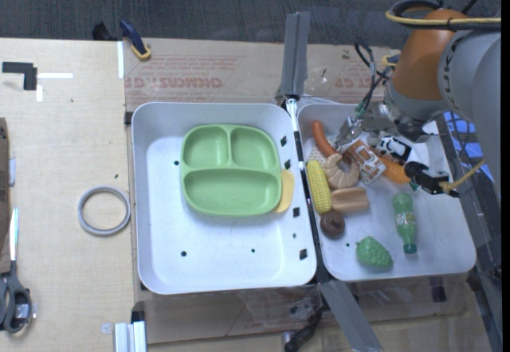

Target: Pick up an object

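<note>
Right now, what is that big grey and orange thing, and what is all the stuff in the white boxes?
That is a robot arm, reaching in from the right. One camera looks down from above the bench. Its gripper hangs over the right bin, which holds toy food: a corn cob, a bread roll, a green bottle and a green leafy lump. The left bin holds a green divided plate. I cannot tell whether it has grabbed anything.

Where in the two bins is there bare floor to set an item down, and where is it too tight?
Left bin: bare floor in front of the green divided plate, along the near wall. Right bin: a small bare patch between the green bottle and the right wall. Crowded: the far left, where corn, bread roll and hand cluster.
</note>
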`<state>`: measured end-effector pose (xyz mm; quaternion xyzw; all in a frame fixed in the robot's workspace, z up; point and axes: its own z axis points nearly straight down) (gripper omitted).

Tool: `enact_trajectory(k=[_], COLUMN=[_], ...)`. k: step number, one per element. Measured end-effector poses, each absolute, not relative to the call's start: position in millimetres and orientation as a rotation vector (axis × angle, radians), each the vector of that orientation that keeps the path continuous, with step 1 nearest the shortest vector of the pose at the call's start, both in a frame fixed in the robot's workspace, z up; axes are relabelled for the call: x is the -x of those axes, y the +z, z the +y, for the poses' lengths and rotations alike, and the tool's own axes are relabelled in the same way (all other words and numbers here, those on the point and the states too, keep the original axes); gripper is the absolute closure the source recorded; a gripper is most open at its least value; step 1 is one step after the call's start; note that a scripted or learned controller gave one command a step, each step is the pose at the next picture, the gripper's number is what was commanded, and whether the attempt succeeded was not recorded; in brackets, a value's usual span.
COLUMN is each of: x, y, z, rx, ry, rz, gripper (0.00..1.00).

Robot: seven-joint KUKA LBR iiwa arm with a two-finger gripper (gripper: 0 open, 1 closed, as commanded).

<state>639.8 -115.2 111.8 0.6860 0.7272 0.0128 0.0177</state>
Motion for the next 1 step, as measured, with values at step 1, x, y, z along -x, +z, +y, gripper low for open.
enact_trajectory(k=[1], x=[-640.9], y=[110.5], z=[-113.5], rx=[-2.1], ry=[0.034], rz=[2.291], gripper=[0.0])
